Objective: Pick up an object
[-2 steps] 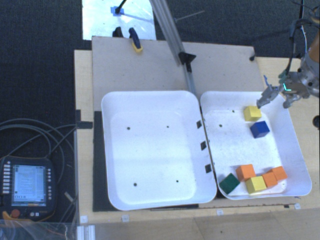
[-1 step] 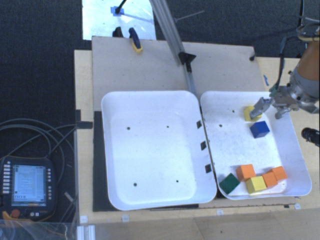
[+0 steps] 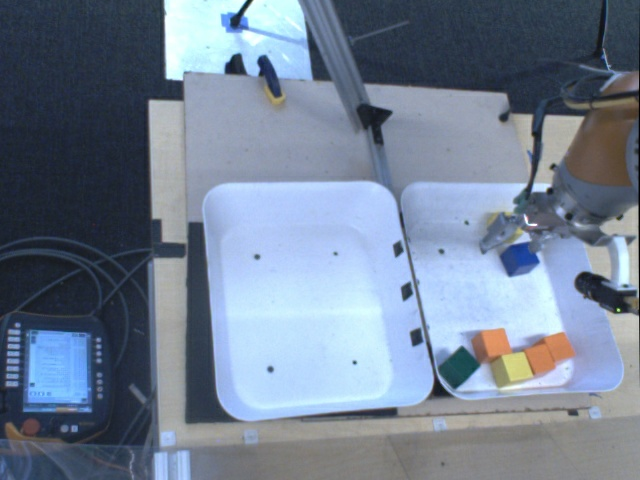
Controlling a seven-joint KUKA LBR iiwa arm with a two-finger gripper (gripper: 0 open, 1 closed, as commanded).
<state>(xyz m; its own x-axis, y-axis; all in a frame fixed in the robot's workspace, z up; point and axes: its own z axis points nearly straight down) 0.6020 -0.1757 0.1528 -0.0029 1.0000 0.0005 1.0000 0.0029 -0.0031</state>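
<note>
The gripper (image 3: pixel 503 234) hangs over the right bin (image 3: pixel 455 203), just beside the blue cube (image 3: pixel 519 259). Whether its blurred fingers are apart cannot be told, and the arm (image 3: pixel 600 153) is cut off at the frame's edge.

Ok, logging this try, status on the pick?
Gripper over the right bin, beside the blue cube. Nothing seen held. Other cubes clustered at the bin's near edge, clear of it.

A small blue cube (image 3: pixel 519 259) lies in the right white bin (image 3: pixel 470 298) toward its far right corner. Near its front edge cluster a green cube (image 3: pixel 459 366), a yellow cube (image 3: pixel 512 369) and three orange cubes (image 3: pixel 491 344).
</note>
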